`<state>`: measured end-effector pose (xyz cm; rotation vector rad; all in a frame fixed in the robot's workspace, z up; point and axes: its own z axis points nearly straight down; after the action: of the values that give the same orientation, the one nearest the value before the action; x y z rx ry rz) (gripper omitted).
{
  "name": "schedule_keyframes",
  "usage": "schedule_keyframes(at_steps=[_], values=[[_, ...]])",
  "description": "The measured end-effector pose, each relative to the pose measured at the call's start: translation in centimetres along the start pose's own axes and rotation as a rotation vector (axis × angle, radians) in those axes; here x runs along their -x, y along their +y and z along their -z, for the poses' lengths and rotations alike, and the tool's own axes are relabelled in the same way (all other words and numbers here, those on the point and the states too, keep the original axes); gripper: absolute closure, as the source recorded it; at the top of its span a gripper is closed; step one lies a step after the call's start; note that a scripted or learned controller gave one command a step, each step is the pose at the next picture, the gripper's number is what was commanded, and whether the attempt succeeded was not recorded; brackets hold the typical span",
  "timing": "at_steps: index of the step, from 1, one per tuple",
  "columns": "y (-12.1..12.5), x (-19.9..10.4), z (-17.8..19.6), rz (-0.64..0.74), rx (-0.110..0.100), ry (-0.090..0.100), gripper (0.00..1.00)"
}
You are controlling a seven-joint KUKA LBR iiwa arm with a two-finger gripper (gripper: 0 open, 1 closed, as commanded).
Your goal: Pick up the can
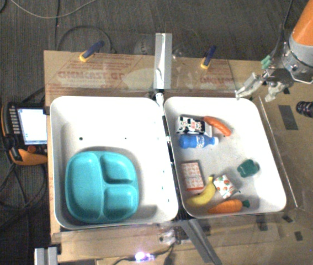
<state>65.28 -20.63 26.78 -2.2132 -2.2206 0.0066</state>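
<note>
Pinkish-red label, boxy outline from above: best guess for the can point(192, 175), lying on its side low in the right bin point(266, 148), near the centre divider. Not certain, as the print is too small to read.

Tight neighbours: banana point(203, 195) touching its lower right corner, colourful carton point(226, 185) just beside that, blue bottle point(197, 142) above with a small gap.

Pincer point(255, 90) hangs over the bin's far right corner, at the rim. Fingers look spread, nothing between them.

Can sits well apart from the pincer, diagonally across the bin toward the near left.

For the step in hand: traverse high over the bottle and the orange carrot point(218, 126). Square the fingers across the can's short side and drop straight down. Keep one finger off the banana, or it likely gets nudged or pinched too.
</note>
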Motion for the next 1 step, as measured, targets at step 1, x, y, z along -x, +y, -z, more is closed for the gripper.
schedule_keyframes(at_steps=[1], values=[[-4.92, -2.47, -9.62, 0.273, 0.0, 0.0, 0.0]])
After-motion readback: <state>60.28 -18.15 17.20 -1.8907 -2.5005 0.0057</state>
